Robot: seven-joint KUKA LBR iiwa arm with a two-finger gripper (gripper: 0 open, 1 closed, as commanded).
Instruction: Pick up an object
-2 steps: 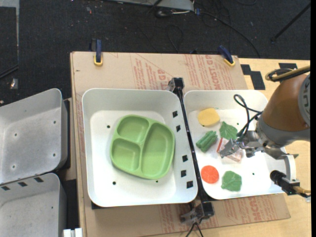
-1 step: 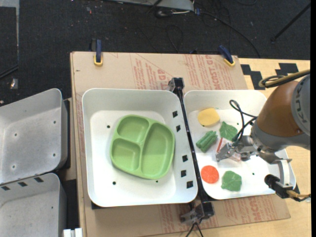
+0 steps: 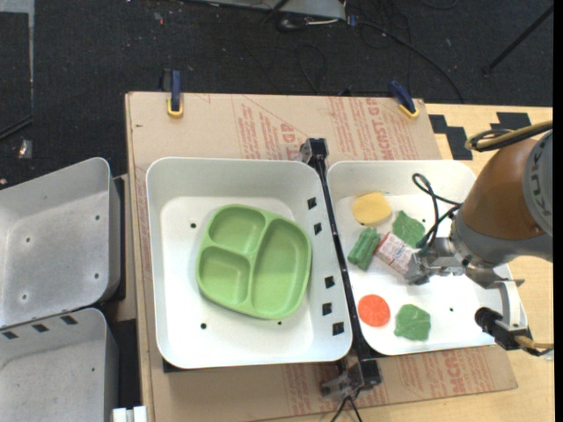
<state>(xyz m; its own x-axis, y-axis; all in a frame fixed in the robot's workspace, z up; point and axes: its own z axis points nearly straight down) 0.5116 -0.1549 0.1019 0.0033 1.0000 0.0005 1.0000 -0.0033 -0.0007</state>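
Two white bins sit side by side on the tabletop. In the right bin, the gripper hangs low, touching the right edge of a small white-and-red packet; whether it grips anything cannot be told. The left bin holds a green divided plate.

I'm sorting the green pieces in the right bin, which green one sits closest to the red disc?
The flat leafy green piece beside the red disc, at the bin's near edge. The other two green pieces lie farther back, near the yellow piece.
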